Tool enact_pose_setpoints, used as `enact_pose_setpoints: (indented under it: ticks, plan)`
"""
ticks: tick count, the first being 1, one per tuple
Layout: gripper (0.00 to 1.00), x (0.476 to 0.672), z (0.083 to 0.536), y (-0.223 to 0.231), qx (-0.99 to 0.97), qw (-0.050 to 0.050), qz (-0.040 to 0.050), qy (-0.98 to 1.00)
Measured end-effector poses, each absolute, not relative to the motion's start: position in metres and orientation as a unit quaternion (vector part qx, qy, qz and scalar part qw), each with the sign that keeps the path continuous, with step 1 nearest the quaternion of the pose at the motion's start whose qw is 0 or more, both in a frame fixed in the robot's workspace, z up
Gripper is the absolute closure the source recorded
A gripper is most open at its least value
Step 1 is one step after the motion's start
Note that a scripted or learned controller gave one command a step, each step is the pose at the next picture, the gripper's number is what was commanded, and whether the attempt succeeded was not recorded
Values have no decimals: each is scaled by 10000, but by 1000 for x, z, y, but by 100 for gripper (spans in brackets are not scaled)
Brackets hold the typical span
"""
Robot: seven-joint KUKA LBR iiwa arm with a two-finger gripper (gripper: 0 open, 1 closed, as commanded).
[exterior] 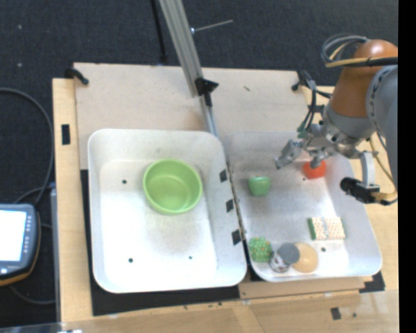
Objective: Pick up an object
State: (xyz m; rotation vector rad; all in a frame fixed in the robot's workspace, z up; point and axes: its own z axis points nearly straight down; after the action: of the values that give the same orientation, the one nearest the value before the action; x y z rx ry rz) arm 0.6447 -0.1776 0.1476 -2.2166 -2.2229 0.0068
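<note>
Noted pincer over right bin, upper part. Red object lay touching or just beside it, on its near-right side; could not tell overlap. Finger spread: could not tell. Green object sat left of pincer, apart.

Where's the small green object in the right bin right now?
The small green object lies in the right bin, upper left area, near the divider, left of the gripper and orange object.
</note>
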Motion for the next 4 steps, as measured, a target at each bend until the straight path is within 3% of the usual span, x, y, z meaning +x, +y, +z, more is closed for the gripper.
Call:
enact_pose_setpoints:
  ticks: [1, 2, 4]
  plan:
    - [0, 644, 98, -178, -7068, 12, 20, -7074]
    - [100, 646, 113, -179, -7063, -27, -2, -7079]
    - [100, 653, 210, -183, -7065, -32, -15, -7077]
